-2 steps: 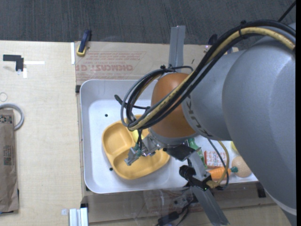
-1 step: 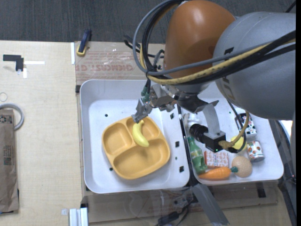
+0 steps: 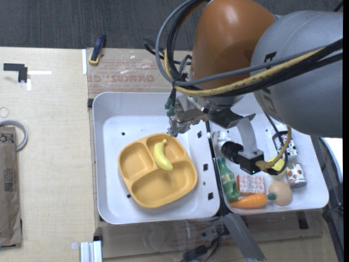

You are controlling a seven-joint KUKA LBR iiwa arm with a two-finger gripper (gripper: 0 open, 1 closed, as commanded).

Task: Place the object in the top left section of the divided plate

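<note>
From my seat the arm (image 3: 262,53) takes up most of the upper right, its orange band bulging over the grey casing, with dark and yellow cables looping round it. It reaches in over the seam where the two bins meet.

Next down in size, the left bin (image 3: 109,162) holds the plate, and the right bin (image 3: 313,198) sits flush beside it, partly hidden under the arm.

The plate (image 3: 158,173) is yellow, divided into three sections and turned at an angle in the left bin. One large section faces the near edge, and two smaller ones lie toward the far side.

The gripper (image 3: 175,125) hangs just past the plate's far rim, close to the left bin's right wall. I cannot tell how its tips stand, and I see nothing in them.

In the right bin's near end I make out a green bottle (image 3: 228,182), a flat red-and-white packet (image 3: 252,184), a carrot (image 3: 251,201) lying along the near wall, an egg (image 3: 279,193) touching the carrot's end, and a small printed can (image 3: 295,174) just beyond the egg.

The banana (image 3: 162,155) is lying in the plate, on the ridge between the two smaller sections, with its lower end over the right-hand one. It is near the gripper but apart from it.
</note>
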